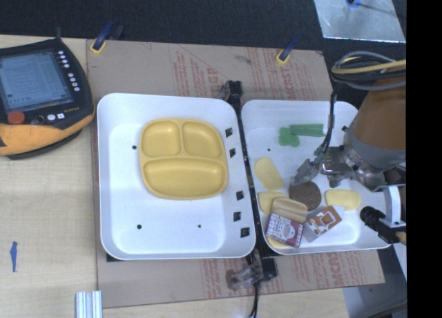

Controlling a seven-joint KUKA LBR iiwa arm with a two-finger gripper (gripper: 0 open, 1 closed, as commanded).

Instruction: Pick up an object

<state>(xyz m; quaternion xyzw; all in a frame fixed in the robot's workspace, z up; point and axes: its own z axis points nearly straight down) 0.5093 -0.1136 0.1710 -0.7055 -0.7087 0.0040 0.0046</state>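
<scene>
Clutter is my risk: my pincer (311, 168) hangs just above the brown round cookie (304, 193), packed against packets; whether my fingers are apart I cannot tell, so I may snag neighbours.

Yellow divided tray (184, 157), white bins (114, 171), green piece (300, 133), possibly brown disc (304, 194)

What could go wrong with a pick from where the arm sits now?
The gripper hangs over a tight cluster: the brown disc, a sandwich-like piece and a printed packet touch or overlap, so it may catch two things or none. The yellow piece lies close beside the arm and could get nudged.
</scene>
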